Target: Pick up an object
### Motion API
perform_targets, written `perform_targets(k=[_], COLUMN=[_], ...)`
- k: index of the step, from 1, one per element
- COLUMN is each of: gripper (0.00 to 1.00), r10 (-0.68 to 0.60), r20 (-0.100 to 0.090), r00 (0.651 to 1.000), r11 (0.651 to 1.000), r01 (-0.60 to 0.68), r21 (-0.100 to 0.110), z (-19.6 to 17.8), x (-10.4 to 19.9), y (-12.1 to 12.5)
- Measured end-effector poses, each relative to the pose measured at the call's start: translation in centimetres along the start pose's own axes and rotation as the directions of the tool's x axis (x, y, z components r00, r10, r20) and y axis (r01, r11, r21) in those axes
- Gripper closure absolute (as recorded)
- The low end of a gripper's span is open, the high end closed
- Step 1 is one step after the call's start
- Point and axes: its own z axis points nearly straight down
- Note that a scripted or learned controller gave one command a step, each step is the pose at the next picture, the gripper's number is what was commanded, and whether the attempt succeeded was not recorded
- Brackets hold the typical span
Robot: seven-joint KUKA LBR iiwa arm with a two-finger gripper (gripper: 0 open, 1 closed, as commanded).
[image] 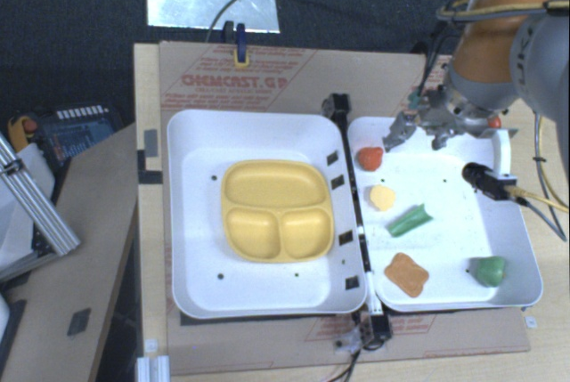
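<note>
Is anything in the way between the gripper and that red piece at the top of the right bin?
Nothing visible is. The gripper hangs over the far end of the right bin, and the red piece lies just to its left on bare bin floor. The nearest other thing, the pale yellow piece, sits nearer the camera, off that line.

One fixed camera looks down at a slant from above on both white bins, arm entering from right.

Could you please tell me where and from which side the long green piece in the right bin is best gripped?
Probably across its narrow middle, coming straight down from above. The long green block lies flat and slanted on the floor of the right white bin, apart from the pale yellow round piece and the orange flat piece, leaving room for the claw.
</note>
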Motion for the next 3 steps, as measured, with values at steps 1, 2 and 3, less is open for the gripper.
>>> perform_targets(k=[1, 2, 3], gripper=[0.00, 1.00, 1.00], r10=[0.004, 0.003, 0.002], r20=[0.000, 0.001, 0.001], r00=[1.000, 1.000, 1.000], r11=[1.000, 1.000, 1.000], r01=[-0.004, -0.003, -0.002], r21=[-0.001, -0.006, -0.008], z=[4.1, 2.8, -2.6], x=[-0.1, -0.1, -0.1], y=[0.2, 0.3, 0.4])
